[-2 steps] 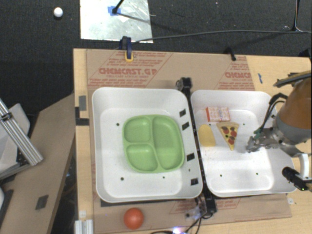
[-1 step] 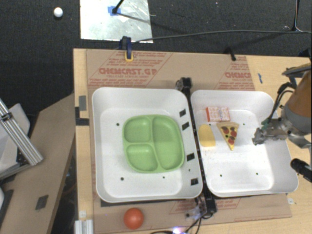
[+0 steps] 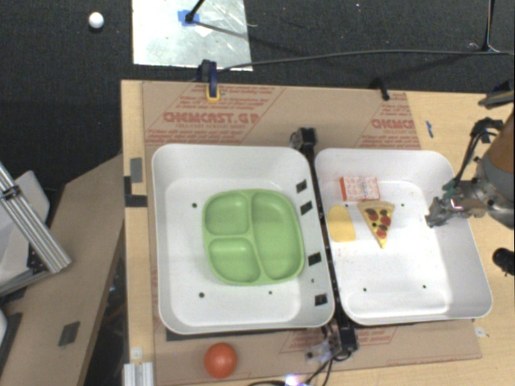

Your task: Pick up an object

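Note:
In the right bin (image 3: 418, 296) lie three items near its far left part: a small red-and-white box (image 3: 359, 188), a yellow cheese wedge (image 3: 342, 223) and a pizza slice (image 3: 378, 219) with red toppings. My gripper (image 3: 441, 213) hangs at the bin's right edge, well right of the pizza slice and apart from all three items. Nothing shows between the gripper and the bin floor.
The left bin (image 3: 181, 296) holds a green divided plate (image 3: 253, 236). A red ball (image 3: 220, 359) lies on the bench in front of the left bin. A blue clamp (image 3: 209, 77) sits at the board's far edge. Black clips (image 3: 310, 215) join the bins.

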{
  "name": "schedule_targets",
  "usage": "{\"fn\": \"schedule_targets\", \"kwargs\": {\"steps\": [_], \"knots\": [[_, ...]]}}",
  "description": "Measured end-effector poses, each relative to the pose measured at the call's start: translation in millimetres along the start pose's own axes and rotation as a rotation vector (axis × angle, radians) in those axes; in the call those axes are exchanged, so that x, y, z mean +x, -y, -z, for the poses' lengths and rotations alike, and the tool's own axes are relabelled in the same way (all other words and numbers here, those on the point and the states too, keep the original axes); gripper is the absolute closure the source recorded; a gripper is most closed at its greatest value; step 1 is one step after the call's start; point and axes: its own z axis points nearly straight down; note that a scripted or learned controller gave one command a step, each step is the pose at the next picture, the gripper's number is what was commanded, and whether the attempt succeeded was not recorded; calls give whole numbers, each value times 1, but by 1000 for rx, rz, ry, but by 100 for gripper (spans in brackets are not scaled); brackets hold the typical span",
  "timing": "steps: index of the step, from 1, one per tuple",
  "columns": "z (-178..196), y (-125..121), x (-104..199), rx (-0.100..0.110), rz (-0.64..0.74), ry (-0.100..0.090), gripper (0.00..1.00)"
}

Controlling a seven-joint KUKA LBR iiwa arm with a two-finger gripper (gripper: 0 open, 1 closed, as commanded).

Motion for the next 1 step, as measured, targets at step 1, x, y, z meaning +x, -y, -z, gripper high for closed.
{"fn": "schedule_targets", "kwargs": {"steps": [1], "knots": [[60,-5,-9,-1,0,1,100]]}}
